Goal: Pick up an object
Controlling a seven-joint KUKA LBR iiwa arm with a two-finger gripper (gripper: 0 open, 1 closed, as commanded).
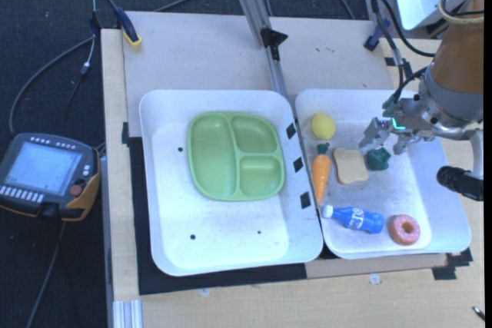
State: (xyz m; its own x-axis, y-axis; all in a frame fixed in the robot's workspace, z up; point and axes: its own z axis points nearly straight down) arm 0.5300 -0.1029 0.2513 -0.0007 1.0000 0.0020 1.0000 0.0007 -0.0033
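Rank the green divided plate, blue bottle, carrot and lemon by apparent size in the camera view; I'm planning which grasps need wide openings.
1. Green divided plate, by far the largest.
2. Carrot and blue bottle: similar length, too close to rank.
3. Lemon, smallest.

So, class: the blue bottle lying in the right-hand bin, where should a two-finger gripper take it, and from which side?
Probably from above, across the middle of the blue bottle. It lies on its side, long axis running left-right, white cap toward the carrot, so fingers should close across its narrow width.
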